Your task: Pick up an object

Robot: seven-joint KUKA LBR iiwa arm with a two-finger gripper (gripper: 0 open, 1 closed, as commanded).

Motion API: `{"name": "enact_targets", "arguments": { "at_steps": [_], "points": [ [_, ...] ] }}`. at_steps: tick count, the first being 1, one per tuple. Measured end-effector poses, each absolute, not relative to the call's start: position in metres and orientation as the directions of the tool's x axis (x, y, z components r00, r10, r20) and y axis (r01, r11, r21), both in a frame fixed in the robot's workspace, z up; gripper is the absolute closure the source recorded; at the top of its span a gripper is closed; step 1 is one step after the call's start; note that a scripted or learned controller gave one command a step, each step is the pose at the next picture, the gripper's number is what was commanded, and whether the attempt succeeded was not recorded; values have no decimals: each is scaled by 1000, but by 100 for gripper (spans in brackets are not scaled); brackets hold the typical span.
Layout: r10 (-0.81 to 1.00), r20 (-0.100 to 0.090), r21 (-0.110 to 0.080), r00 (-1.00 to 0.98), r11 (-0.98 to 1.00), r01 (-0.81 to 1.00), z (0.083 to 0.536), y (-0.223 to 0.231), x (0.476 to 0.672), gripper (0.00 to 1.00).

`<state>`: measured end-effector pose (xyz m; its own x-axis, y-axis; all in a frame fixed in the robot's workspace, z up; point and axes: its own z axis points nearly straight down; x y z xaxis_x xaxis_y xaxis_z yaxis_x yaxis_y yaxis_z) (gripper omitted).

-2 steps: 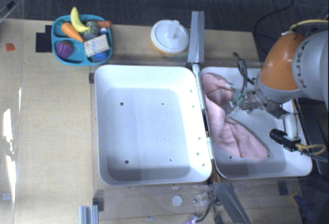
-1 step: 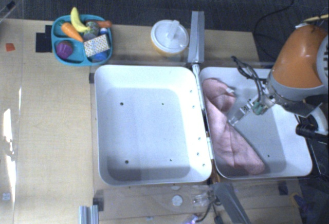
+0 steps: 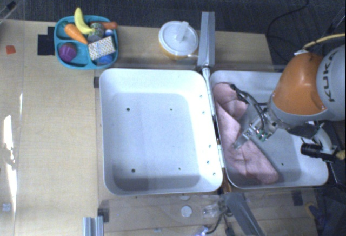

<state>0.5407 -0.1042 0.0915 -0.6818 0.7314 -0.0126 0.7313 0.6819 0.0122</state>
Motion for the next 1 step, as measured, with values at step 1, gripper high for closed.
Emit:
{"name": "enact_targets", "arguments": {
  "at_steps": [1],
  "points": [
    [730, -21, 21, -683, 683, 730, 105, -103, 545, 100]
  ]
}}
